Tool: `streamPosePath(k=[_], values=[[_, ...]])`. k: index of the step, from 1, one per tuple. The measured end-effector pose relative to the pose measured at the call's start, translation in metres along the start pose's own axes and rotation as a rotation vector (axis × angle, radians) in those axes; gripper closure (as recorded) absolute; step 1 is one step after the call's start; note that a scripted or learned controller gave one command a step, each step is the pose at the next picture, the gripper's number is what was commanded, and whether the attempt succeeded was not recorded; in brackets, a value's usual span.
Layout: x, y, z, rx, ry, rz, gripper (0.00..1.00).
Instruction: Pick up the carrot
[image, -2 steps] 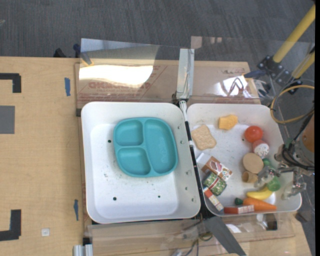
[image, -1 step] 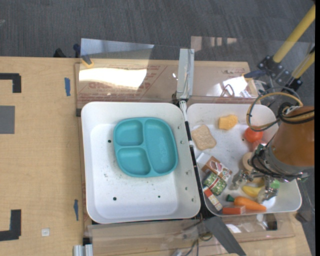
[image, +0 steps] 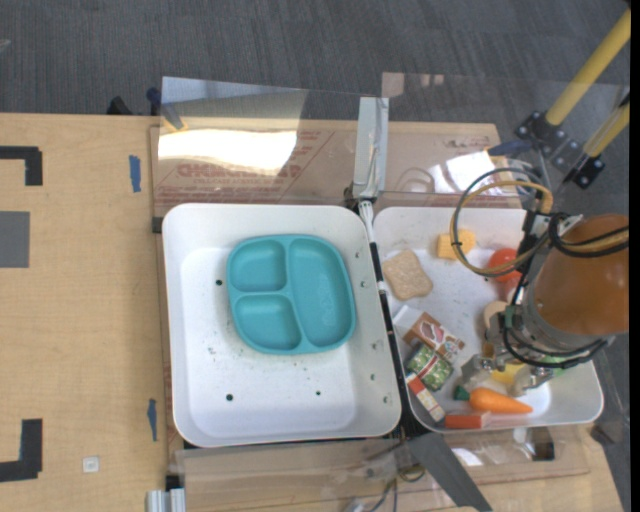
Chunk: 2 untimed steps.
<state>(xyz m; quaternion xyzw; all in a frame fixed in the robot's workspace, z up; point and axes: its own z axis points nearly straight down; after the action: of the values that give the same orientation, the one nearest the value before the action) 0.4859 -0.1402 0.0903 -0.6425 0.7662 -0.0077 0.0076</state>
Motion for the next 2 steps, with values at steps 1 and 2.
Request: streamPosePath(k=[1,2], values=[[0.0011,0.0004,0.0002,-0.002,0.0,0.023,0.0],[0.0018,0.0005,0.0004,-0.003,0.0,0.038,0.0]])
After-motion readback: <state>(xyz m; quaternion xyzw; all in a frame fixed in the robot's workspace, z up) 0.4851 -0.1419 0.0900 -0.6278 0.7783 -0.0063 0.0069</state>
